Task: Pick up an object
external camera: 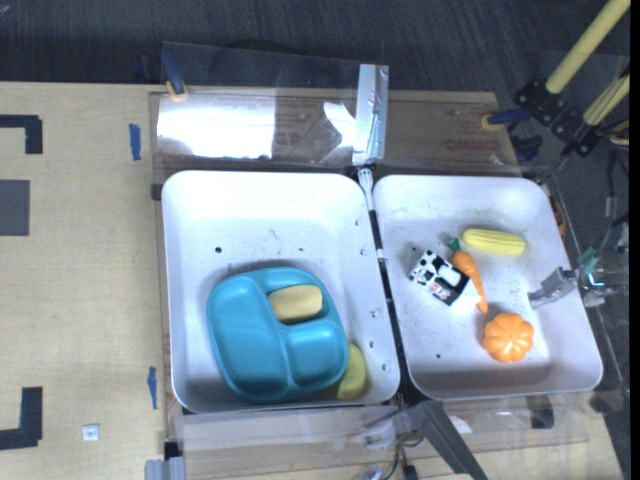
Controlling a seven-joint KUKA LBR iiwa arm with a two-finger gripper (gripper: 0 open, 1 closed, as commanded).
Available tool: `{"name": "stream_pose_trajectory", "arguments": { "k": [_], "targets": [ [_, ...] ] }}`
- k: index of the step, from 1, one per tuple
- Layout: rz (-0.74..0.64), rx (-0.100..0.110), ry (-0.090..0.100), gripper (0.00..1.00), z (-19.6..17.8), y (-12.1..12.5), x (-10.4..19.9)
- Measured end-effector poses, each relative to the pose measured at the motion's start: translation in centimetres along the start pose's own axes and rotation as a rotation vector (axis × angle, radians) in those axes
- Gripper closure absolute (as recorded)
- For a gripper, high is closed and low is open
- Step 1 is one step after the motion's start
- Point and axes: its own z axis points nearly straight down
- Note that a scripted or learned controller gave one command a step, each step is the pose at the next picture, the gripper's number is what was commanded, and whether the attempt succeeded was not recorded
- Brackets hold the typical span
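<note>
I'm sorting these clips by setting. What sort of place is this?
Most likely a robot-grasping test bench in a lab, not a home. Two shallow white bins, the left bin and the right bin, sit on a plywood bench, holding toy items like an orange pumpkin and a blue divided tray.

Left bin (190, 228) — tray (270, 338) inside; right bin (560, 368) — corn (493, 241) behind pumpkin (508, 337).

Glossy, seemingly plastic blue tray (262, 353)
</note>
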Motion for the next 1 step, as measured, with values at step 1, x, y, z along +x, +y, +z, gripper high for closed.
{"name": "stream_pose_trajectory", "arguments": {
  "k": [1],
  "targets": [
    [-0.233,-0.004,-0.002,0.00,5.50,12.07,3.82]
  ]
}}
